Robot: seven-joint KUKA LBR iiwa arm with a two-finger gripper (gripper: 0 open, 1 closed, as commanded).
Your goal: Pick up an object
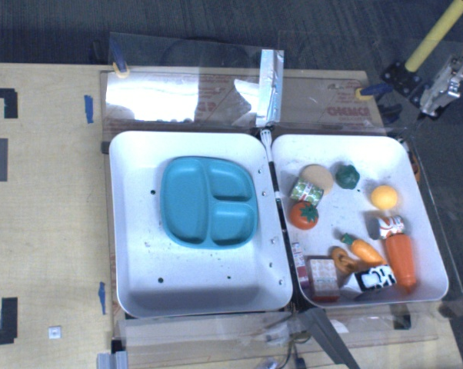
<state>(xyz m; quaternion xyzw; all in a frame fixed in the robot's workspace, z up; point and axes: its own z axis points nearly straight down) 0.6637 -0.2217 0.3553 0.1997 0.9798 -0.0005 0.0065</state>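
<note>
The right bin holds several small toys. A tan bread-like piece lies by a green can and a red tomato. A dark green lump and a yellow-orange ball sit toward the back. Along the right wall lies a large orange carrot-shaped item with a white and red top. A small carrot, a black-and-white piece and a dark red box crowd the front.
The left bin holds a teal divided plate. A clear plastic sheet stands behind the bins. A yellow rod with clamps is at the top right, off the bench.
</note>
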